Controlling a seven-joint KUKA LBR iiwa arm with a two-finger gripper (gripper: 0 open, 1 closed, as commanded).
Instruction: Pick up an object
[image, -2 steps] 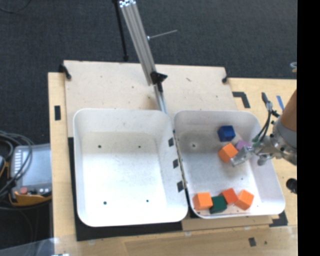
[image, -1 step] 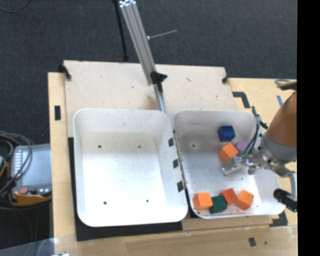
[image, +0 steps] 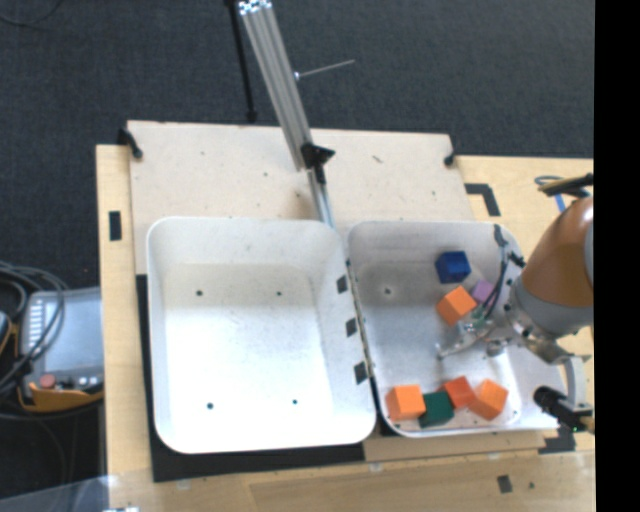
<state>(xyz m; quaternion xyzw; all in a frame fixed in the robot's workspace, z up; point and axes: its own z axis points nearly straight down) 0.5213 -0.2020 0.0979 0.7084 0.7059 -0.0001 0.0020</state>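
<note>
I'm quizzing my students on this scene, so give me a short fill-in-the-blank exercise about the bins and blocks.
1. All the blocks lie in the ____ shallow white bin.
2. The block nearest that bin's far wall, the small cube, is ____ in colour.
3. The dark green block along the near wall touches the ____ block on its left.

Missing words: right; blue; orange

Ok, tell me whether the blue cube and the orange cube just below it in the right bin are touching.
Apart. The camera view shows a strip of white bin floor between the blue cube and the orange cube in the right bin.
</note>
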